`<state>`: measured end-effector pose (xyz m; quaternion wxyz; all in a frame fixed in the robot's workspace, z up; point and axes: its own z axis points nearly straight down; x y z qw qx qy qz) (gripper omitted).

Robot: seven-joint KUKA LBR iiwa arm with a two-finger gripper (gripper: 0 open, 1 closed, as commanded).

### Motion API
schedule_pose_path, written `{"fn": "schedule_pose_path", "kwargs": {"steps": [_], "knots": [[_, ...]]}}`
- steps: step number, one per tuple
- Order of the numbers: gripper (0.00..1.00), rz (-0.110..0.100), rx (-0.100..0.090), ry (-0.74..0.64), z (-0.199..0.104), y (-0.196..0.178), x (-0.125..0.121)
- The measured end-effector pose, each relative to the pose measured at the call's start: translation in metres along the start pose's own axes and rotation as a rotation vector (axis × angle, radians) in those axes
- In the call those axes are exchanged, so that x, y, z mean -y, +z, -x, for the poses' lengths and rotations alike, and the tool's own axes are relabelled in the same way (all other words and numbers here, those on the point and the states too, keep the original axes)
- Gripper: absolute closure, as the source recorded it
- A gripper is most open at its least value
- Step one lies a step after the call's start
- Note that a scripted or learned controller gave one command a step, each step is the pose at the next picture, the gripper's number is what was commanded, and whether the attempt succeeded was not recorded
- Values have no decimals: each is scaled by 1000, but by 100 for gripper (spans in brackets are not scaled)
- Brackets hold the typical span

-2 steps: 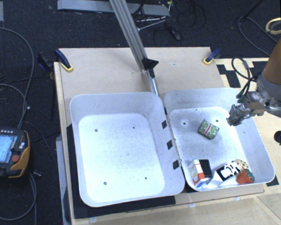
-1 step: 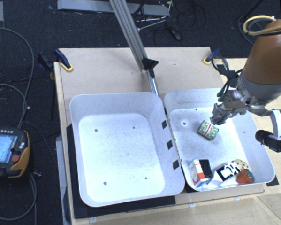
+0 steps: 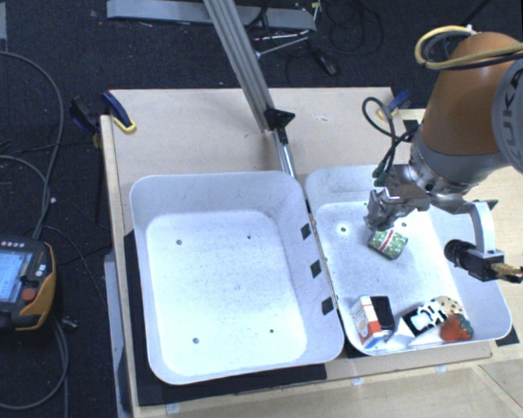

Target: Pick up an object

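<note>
The gripper [image 3: 383, 217] hangs low over the right bin [image 3: 475, 276], directly above a small green carton [image 3: 388, 242] touching it at six o'clock. Whether it grips is unclear.

carton [image 3: 387, 242] in right bin [image 3: 330, 191], under claw [image 3: 381, 215]

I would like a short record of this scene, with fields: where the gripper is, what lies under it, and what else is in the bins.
gripper: low over the right bin, upper part
nearest object: small green and white carton, just below the gripper; contact cannot be judged
held object: none seen between the jaws
other objects in right bin: orange and white box, black and white item, red item, all by the near edge
left bin: white, beside the right bin
</note>
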<state>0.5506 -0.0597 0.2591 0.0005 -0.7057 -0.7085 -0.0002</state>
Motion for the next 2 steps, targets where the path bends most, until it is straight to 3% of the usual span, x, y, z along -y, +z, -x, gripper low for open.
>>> {"fn": "schedule_pose_path", "kwargs": {"steps": [2], "knots": [[100,-2,0,-1,-112,22,-7]]}}
